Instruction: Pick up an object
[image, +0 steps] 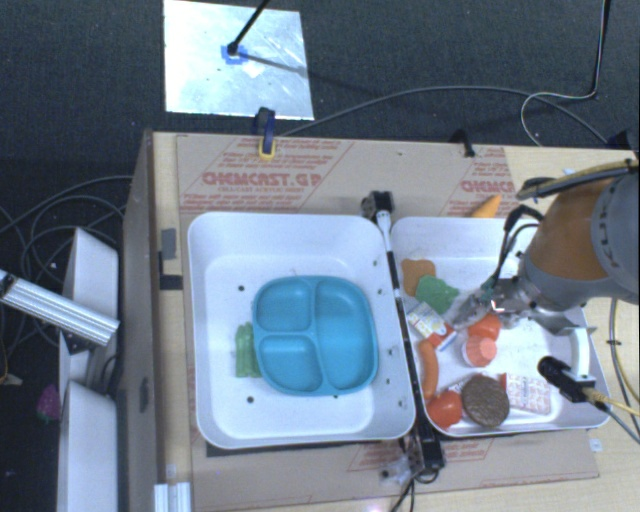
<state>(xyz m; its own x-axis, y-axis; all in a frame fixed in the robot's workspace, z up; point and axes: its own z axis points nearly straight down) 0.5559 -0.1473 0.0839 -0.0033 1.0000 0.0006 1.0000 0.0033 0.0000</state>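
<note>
Inspection, right bin (572, 420): my gripper (478, 308) sits low over the bin's middle, arm coming in from the right w/ wrist approx. level. Finger state: cannot tell, the tips blur into the clutter, so I claim no hold on anything. Key relation: nearest candidate is the small orange cup (482, 342), lying just below and slightly right of the tip in the view, near or touching; which, I can't say. It lies on its side, mouth toward the bin's near edge, so its long axis runs roughly top-to-bottom in the view. Judgement: a short drop and slight pull-back toward the near edge would centre on it; a rounded cup on its side may roll. Other items: green soft-looking lump (436, 293) just left of the tip; tan piece (417, 269) above that; a long orange carrot-like piece (430, 362) along the divider, axis near vertical; a brown textured disc (485, 400), flat; a red-orange rounded item (446, 408) beside it; a white/red patterned packet (528, 393), flat. Left bin (215, 330) holds a blue sectioned tray (315, 335), smooth plastic, and a green strip (245, 351) touching its left edge; both well apart from my tool.
</note>
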